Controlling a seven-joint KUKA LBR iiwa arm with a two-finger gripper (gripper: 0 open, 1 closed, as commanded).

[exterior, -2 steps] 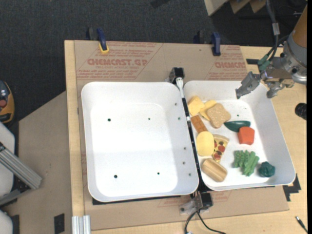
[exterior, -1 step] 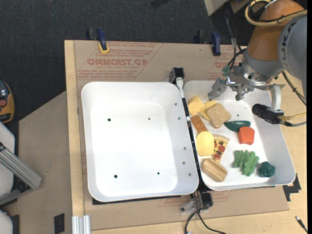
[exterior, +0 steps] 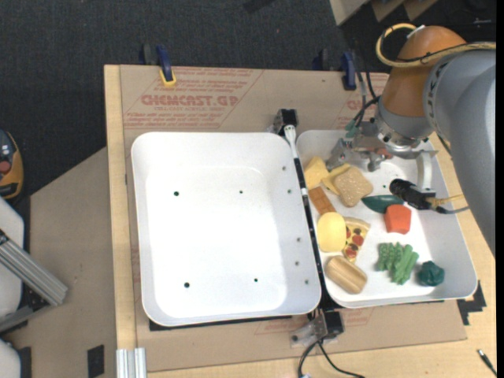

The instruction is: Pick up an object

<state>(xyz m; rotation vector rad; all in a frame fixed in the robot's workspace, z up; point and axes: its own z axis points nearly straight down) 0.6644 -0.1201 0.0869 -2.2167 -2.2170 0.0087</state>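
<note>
Nearest candidate: tan cracker (exterior: pixel 351 186), lying flat at the top of the pile in the right bin (exterior: pixel 461 270), touching the yellow cheese wedge (exterior: pixel 316 172) on its left. Gripper (exterior: pixel 364 153) sits just above-right of it in the camera view, close. Cannot tell whether the jaws are apart or together. My read: short move down-left to centre on the cracker. Left bin (exterior: pixel 150 211) irrelevant.

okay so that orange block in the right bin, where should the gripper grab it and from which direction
Probably straight down from above, closing across the orange block's flat side faces. It lies low on the right bin floor with bare floor below and to its right; the dark green piece crowds its upper left edge.
</note>
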